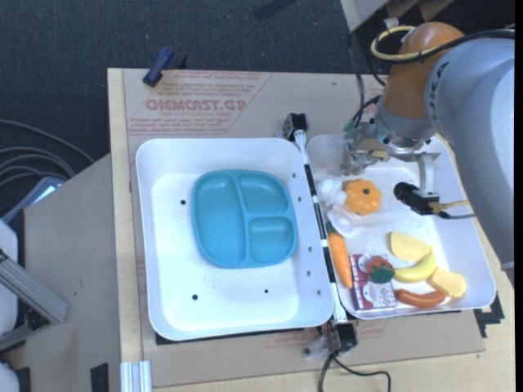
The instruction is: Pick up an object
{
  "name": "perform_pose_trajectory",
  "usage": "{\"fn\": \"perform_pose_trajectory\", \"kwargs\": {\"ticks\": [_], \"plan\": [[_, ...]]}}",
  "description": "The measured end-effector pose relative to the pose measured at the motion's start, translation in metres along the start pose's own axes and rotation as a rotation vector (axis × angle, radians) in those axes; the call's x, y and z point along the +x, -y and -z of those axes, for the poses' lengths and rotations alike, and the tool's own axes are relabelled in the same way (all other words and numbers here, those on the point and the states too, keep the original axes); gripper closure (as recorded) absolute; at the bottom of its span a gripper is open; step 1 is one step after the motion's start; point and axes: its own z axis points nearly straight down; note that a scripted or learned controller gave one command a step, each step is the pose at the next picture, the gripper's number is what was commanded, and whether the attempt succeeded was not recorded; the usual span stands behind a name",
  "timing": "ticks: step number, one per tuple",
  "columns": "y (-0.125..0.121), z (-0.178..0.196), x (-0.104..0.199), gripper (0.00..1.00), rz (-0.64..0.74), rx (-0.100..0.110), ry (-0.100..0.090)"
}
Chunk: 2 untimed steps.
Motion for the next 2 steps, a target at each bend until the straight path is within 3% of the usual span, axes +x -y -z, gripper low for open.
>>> {"fn": "perform_pose_trajectory", "kwargs": {"ticks": [1,2], "plan": [[0.000,0.000,0.000,0.00,0.000,0.000,0.000],[0.001,-0.011,-0.011,0.00,-0.002,0.003,-0.001]]}}
